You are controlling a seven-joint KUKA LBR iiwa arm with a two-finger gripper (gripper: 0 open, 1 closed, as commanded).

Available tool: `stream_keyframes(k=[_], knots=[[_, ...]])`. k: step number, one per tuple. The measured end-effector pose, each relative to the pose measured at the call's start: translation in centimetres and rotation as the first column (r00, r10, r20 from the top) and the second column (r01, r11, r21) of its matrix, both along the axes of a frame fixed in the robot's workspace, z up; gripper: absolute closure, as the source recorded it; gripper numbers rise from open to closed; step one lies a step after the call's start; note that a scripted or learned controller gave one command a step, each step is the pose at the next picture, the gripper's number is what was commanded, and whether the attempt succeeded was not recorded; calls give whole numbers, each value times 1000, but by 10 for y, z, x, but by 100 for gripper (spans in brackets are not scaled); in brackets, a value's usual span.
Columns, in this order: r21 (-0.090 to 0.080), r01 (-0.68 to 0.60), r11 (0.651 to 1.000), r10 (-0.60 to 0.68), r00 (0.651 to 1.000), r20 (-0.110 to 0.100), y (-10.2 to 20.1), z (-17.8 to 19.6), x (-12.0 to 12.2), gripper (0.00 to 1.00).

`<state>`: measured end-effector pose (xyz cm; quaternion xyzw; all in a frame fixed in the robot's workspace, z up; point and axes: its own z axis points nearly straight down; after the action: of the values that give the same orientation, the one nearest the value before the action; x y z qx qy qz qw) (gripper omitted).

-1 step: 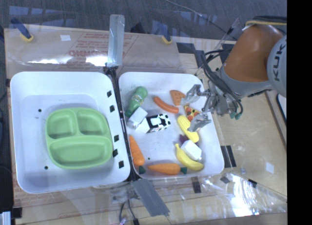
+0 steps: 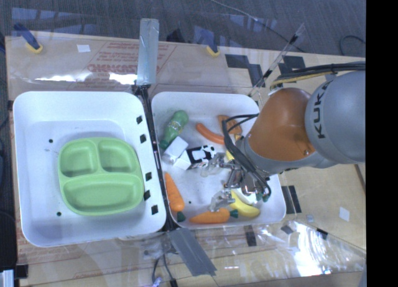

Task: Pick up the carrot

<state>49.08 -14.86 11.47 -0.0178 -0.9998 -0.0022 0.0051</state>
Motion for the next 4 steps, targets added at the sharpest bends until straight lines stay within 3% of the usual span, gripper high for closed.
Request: stream_keyframes(k=[1,2,3,4], knots=[[-4,237,972,-237,971,9,15,14,20,0],[-5,461,887,-461,887,7,42,-24,-5,0],[-4,454,891,-454,891,7,43,-13,-3,100],[-5,453,891,-453,891,6,44,-14,-3,0]])
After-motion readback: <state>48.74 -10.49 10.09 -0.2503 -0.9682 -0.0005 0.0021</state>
